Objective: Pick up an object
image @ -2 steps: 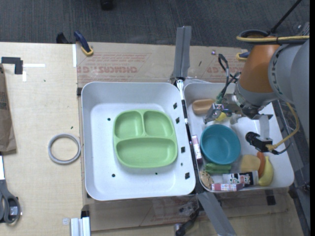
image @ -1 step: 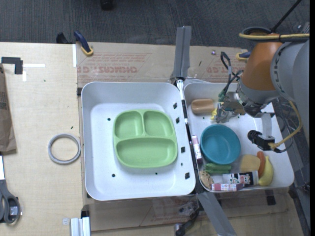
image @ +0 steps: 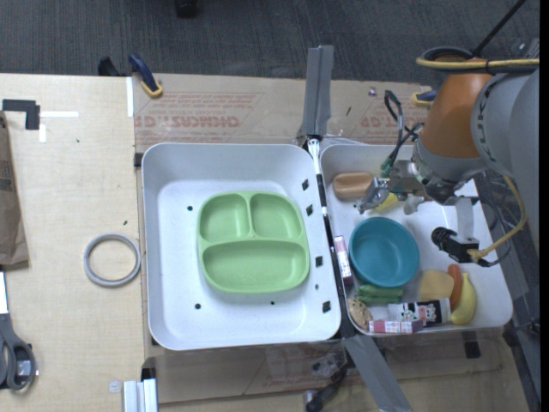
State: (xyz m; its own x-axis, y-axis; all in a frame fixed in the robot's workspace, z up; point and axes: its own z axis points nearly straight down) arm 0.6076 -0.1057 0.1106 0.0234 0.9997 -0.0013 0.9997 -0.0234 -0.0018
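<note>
Hovering jaws above right bin's yellow object.

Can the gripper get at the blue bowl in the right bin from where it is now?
Probably yes. The blue bowl lies open-side up just below the gripper, with nothing lying over it.

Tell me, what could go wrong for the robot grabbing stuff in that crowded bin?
The pincer sits low among packed toys in the right bin. It might nudge the brown bread-like piece or the yellow item aside instead of gripping one. The blue bowl is very close, so the arm could bump it.
</note>
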